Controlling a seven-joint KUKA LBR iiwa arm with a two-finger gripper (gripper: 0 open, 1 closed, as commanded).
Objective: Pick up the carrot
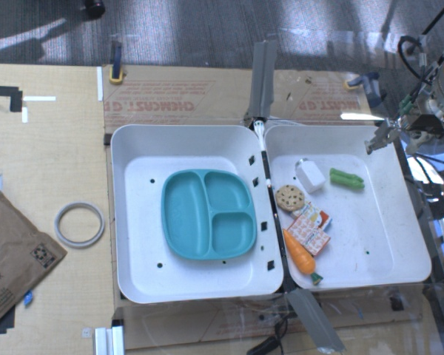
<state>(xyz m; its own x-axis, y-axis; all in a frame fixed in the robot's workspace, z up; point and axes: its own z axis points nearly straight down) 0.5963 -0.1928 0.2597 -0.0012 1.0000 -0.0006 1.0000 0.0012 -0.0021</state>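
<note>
The carrot (299, 253) is orange with a small green tip. It lies in the right bin (385, 265), close to the front left corner and along the wall shared with the left bin. Its upper end touches a red and white carton (311, 228). My gripper (382, 134) hangs at the far right corner of the right bin, well away from the carrot, with nothing seen in it. The arm's wrist and cables sit above it at the view's right edge.
The right bin also holds a cookie (289, 197), a white block (309, 175) and a green vegetable (346, 179). A teal divided plate (209, 214) lies in the left bin (133, 198). A tape ring (79, 223) and a cardboard box (11, 261) rest on the bench at left.
</note>
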